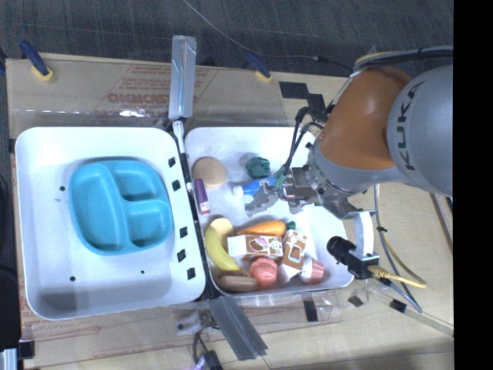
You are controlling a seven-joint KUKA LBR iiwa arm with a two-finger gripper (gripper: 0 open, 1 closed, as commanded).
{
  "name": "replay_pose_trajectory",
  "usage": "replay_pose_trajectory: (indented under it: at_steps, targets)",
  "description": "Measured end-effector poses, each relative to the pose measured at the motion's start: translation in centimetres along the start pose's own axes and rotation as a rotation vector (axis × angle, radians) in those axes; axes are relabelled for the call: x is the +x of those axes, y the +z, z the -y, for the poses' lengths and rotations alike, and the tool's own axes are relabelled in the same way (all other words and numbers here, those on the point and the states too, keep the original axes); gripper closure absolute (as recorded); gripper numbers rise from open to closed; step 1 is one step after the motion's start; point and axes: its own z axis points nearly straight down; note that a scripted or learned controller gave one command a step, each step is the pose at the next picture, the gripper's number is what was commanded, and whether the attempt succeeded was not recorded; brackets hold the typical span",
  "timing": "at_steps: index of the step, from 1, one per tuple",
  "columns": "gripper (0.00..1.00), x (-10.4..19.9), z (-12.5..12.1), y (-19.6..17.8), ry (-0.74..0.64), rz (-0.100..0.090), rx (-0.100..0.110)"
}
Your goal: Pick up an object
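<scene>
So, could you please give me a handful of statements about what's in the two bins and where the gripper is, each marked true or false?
1. The blue divided tray lies in the left bin. True.
2. The banana lies in the left bin. False: it is in the right bin, near the divider between the bins.
3. The gripper is over the right bin. True.
4. The carrot lies on the blue divided tray. False: it lies in the right bin, among the other toys.
5. The dark green object sits in the right bin. True.
</scene>
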Motion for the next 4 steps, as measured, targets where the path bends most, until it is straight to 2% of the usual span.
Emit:
replay_pose_trajectory:
  at_steps: [1, 2, 3, 4]
  targets:
    - [0.0, -8.3, -0.9, 7.1, -0.207, 0.0, 0.002]
    - [0.0, -8.0, -0.5, 12.7, -0.236, 0.005, -0.024]
    - [0.0, -6.0, -5.3, 14.4, -0.036, 0.0, -0.013]
    - [0.0, -5.9, -6.4, 10.9, -0.446, 0.003, -0.004]
